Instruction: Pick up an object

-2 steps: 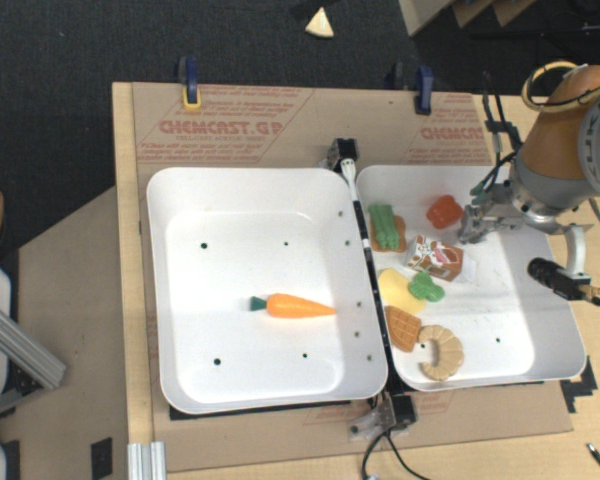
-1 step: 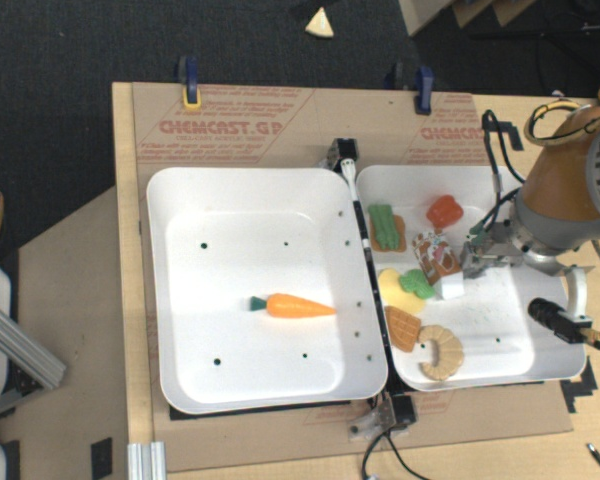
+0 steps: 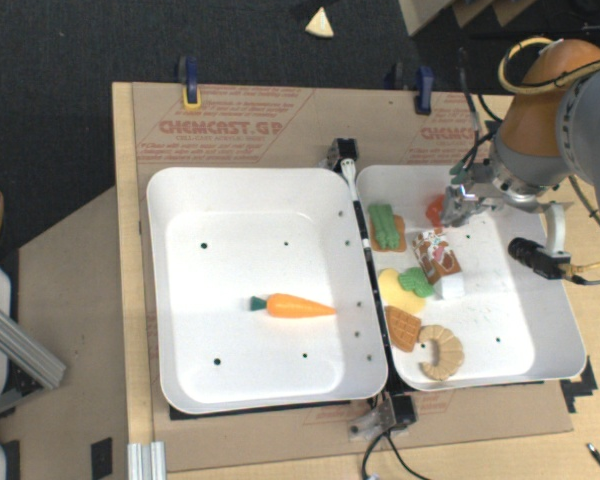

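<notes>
Approach step judged: gripper (image 3: 464, 204) poised at right bin's (image 3: 540, 358) far edge, beside red item (image 3: 436, 209); finger state cannot be told. Descent needed next.

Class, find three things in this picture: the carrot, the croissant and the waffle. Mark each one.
carrot (image 3: 298, 307), camera view, middle of its orange body.
croissant (image 3: 442, 352), camera view, centre of its curved crust.
waffle (image 3: 403, 328), camera view, middle of its gridded face.

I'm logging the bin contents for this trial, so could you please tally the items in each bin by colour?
Left bin:
Orange: 1, the carrot

Right bin:
Green and orange: 1
Red: 1, partly hidden beside the hand, at
Red-brown and white: 1
Yellow and green: 1
Orange-tan waffle: 1
Tan croissant: 1

Total: 7
</notes>
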Available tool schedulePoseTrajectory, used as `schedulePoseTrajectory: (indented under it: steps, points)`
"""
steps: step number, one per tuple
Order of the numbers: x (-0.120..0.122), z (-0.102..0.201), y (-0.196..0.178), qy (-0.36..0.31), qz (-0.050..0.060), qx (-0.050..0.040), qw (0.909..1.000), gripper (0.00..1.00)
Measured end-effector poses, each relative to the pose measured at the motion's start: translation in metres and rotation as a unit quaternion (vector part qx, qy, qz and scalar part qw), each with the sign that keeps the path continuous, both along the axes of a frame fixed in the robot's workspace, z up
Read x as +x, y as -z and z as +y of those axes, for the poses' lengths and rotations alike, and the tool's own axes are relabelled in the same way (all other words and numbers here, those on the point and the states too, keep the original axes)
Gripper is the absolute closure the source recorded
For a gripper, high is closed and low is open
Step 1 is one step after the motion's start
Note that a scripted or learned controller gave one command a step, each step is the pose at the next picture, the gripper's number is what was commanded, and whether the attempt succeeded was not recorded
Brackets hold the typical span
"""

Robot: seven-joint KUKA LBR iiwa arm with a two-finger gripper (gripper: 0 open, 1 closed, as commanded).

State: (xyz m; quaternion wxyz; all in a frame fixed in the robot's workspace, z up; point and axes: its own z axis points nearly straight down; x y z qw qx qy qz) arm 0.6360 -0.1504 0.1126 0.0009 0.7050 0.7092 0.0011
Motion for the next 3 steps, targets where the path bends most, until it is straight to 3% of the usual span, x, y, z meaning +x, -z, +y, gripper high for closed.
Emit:
schedulePoseTrajectory:
  steps: [1,2,3]
  points:
    - [-0.053,0.015,0.007,0.004,-0.006,-0.0019,1.0000,1.00]
    - [-0.088,0.024,0.015,0.003,-0.007,-0.0041,1.0000,1.00]
    - [-0.056,-0.020,-0.064,0.004,-0.005,-0.0032,1.0000,1.00]
